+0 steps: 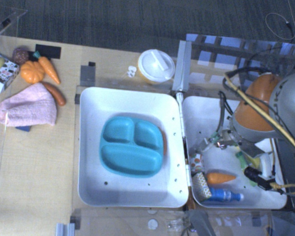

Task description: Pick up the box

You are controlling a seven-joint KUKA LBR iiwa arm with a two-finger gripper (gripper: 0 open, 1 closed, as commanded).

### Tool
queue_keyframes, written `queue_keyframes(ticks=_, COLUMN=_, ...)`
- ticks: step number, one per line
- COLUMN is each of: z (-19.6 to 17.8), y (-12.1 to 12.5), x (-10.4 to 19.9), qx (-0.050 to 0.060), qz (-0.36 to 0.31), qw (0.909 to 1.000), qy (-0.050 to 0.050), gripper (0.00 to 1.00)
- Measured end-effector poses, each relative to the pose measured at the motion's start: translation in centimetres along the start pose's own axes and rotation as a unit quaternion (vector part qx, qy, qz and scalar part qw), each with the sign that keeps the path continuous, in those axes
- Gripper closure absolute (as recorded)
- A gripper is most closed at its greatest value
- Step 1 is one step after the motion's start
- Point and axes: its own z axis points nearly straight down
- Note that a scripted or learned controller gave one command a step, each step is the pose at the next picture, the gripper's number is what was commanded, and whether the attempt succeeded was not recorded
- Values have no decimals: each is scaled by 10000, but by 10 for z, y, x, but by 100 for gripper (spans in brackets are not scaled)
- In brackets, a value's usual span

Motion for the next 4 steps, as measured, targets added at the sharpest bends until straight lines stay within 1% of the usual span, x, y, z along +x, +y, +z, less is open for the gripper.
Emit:
queue_keyframes(ticks=1, z=1, y=23, x=-6, qx=4, qz=945, qw=9955, qy=-2, gripper=0)
queue_keyframes(ticks=2, z=-1, y=-44, x=20, qx=-25, qz=1665, qw=9860, qy=-12, gripper=0)
queue_keyframes(ticks=3, z=0, y=-17, x=15, qx=-11, qz=1450, qw=9894, qy=-11, gripper=0)
queue_keyframes(ticks=4, z=2, y=35, x=-29, qx=6, qz=1478, qw=9890, qy=-12, gripper=0)
